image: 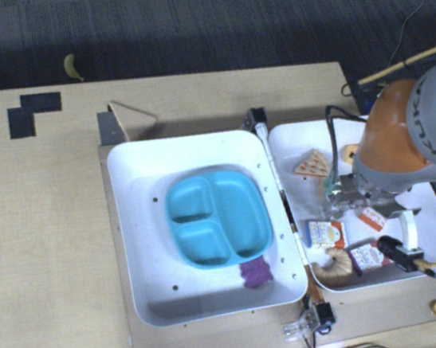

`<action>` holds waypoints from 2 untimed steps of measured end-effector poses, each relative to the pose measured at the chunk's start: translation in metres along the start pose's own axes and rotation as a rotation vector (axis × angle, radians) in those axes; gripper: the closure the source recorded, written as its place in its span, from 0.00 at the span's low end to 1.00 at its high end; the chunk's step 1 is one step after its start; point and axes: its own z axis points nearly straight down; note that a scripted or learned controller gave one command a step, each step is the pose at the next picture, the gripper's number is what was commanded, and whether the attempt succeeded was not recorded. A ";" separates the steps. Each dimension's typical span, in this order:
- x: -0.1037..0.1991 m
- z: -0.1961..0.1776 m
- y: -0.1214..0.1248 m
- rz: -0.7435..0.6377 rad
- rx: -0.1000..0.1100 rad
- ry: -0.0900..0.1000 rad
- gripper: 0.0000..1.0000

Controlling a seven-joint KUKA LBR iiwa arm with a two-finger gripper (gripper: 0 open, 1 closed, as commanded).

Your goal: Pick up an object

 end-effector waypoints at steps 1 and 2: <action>0.000 0.000 0.000 0.000 0.000 0.000 0.00; 0.001 -0.011 0.001 -0.002 -0.003 0.001 1.00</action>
